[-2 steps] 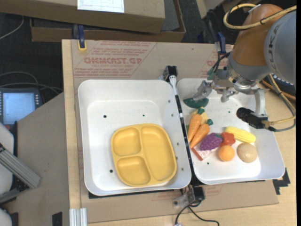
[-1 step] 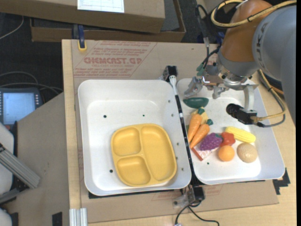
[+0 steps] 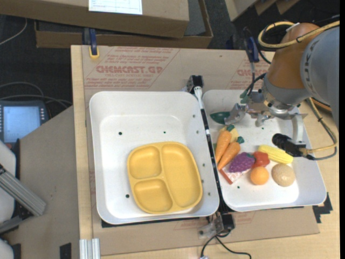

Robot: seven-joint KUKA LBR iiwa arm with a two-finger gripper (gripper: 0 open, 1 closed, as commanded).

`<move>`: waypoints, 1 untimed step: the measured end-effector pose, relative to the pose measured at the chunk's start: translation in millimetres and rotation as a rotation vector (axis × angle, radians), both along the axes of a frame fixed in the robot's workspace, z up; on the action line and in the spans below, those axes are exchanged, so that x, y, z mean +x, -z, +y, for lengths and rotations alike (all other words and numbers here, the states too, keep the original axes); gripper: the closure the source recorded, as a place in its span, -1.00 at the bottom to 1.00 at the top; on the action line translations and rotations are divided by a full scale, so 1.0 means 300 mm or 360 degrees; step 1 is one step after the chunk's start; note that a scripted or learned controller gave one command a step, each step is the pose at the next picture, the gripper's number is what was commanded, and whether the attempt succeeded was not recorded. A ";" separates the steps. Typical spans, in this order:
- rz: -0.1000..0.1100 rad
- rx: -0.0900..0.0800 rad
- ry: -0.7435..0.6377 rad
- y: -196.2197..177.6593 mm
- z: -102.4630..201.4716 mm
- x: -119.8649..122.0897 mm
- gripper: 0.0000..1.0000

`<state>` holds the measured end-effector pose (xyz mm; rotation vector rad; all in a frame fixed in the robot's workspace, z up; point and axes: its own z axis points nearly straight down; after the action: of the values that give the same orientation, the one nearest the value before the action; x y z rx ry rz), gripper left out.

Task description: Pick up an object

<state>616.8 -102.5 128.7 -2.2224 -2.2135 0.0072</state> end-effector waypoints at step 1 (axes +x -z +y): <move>-0.0004 0.0002 0.0007 0.107 -0.406 -0.158 -1.00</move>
<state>569.3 -224.1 96.6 -2.2278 -2.2095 0.0027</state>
